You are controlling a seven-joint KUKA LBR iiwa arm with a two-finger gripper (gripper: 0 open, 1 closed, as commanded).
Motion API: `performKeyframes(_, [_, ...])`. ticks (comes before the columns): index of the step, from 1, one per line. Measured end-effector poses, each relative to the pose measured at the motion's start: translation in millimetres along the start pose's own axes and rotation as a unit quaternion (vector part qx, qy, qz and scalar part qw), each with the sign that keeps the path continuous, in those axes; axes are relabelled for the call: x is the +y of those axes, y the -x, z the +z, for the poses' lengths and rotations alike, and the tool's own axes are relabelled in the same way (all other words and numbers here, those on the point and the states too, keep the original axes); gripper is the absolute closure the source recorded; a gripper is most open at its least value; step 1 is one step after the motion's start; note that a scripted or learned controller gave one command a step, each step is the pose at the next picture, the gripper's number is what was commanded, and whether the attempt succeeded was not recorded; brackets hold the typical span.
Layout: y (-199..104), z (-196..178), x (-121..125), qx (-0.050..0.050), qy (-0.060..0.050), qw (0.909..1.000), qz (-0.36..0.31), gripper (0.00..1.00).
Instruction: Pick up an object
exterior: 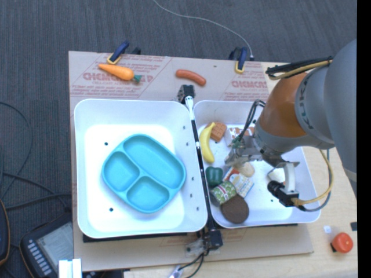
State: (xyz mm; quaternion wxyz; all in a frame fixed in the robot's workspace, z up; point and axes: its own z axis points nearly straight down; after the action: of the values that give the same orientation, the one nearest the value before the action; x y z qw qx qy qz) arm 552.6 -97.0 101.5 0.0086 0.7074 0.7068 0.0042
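**benchwatcher:** So, how far along is this pick? Looks to me like nothing is getting lifted yet. Everything in the right bin is lying on the floor of it: banana, an orange-brown block just beside it, a green pepper, a green packet, a brown disc near the front wall, and a pale little lump right by the tool.

**kuka_fan:** Agreed, the grab itself is looking like it's not done. The arm is reaching in from the right, orange band sitting over the back of that bin, wrist pointing down and left. The gripper is hovering low over the clutter, between the banana and the pale lump.

**benchwatcher:** Is it clamping anything?

**kuka_fan:** Can't tell. The wrist is blocking the tip, so whether it's spread or closed is anyone's guess, and nothing is visibly sitting in it.

**benchwatcher:** Left bin is just holding the blue tray. Carrot and sausage are lying out on the board behind, well apart from the action.
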Motion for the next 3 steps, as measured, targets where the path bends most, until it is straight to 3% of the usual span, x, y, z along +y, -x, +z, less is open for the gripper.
performKeyframes(1, [-46,-138,24,0.003,-0.008,1.0000,-0.001,1.00])
performKeyframes(2, [-10,-130,87,0.002,-0.009,1.0000,-0.001,1.00])
performKeyframes(3, [30,-136,118,0.002,-0.009,1.0000,-0.001,1.00])
